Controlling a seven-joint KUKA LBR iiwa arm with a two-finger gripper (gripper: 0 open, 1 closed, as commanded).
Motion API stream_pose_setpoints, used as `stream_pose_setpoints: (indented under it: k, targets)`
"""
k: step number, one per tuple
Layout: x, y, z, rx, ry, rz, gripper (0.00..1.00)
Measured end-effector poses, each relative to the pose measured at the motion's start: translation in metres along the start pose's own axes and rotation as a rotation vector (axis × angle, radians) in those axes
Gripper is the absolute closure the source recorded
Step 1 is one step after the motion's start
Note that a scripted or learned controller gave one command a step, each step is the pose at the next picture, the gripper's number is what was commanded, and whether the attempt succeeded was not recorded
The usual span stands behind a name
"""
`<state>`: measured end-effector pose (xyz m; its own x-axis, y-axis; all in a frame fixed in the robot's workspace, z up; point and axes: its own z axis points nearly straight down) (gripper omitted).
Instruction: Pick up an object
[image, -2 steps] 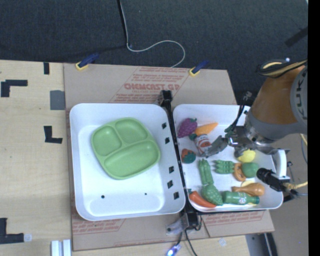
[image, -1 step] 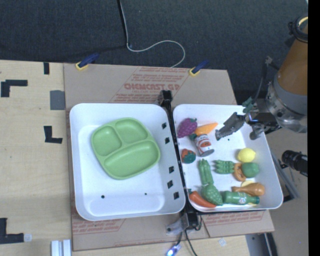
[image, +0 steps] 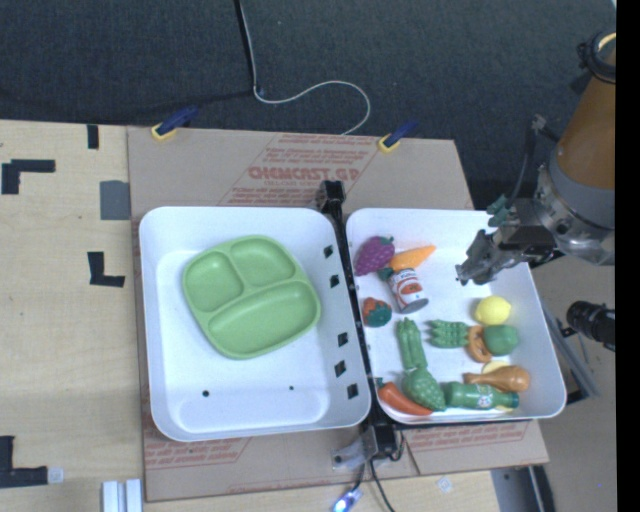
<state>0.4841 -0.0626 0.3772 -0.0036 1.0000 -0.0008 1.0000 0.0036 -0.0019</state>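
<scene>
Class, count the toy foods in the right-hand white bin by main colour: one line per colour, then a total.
Green plastic toy foods: 5
Orange plastic toy foods: 3
Red toy foods, one a labelled can: 2
Purple toy grape bunch: 1
Yellow round toy lemon: 1
Total: 12, approximate where the pile crowds.

Two white bins side by side on cardboard. Left bin (image: 170, 400): green divided plate (image: 251, 294) at centre, tilted. Right bin (image: 445, 222): purple grapes (image: 373, 254) at 11 o'clock, orange carrot (image: 414, 256) just beside, small can (image: 407, 289) below it. Lemon (image: 493, 310) at 3 o'clock, green ball (image: 502, 339) touching under it. Green bottle (image: 480, 397) and more toy food along 6 o'clock. Gripper (image: 478, 262) hangs above the bin's 2 o'clock edge, nothing visible between fingers. White cable (image: 300, 98) at 12 o'clock.
</scene>
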Motion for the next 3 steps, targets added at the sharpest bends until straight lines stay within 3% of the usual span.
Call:
stream_pose_setpoints:
  k: [1, 2, 3]
  targets:
    - [0.05, 0.0, -0.109, -0.014, 0.002, -0.004, 1.0]
    - [0.145, 0.0, -0.161, -0.007, 0.003, -0.01, 1.0]
    - [0.206, -0.001, -0.085, 0.007, -0.001, -0.004, 1.0]
